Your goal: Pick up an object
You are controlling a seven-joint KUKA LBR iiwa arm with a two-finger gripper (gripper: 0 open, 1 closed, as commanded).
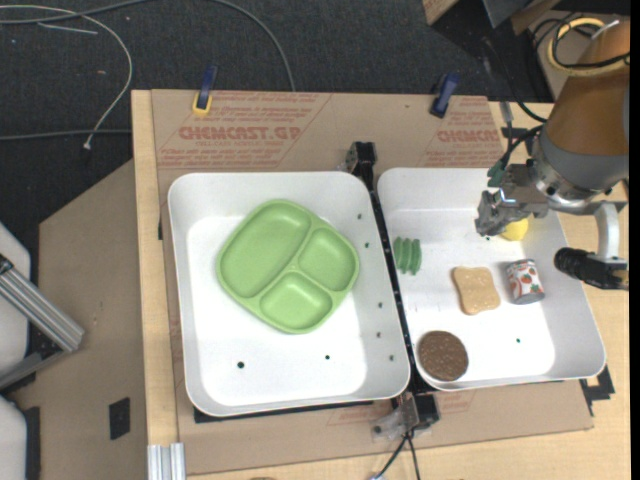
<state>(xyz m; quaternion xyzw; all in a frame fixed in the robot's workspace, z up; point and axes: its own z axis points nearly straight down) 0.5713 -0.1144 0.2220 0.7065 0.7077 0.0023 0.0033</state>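
Yellow rounded object, smooth and likely plastic, is seen in the right white bin, near its far right part, mostly covered by the grey two-finger gripper; just its lower right edge is seen. The object is judged to lie directly under and slightly right of the gripper tip, so the coming move is judged to be a short straight descent; its long axis cannot be told, since too little of it is exposed. Whether the gripper is wide or narrow cannot be told from this slant, and nothing is seen held. Well apart, nearer in the same bin, a tan flat slice of toast-shaped foam is placed, porous-looking, with a small cylindrical can with red and white label lying on its side just beside it. A brown round disc, cookie-like and grainy, sits at the near left corner, and a green ridged pea-pod shape is set along the left wall. The left white bin is occupied by a light green three-compartment plastic plate, matte, tilted diagonally.
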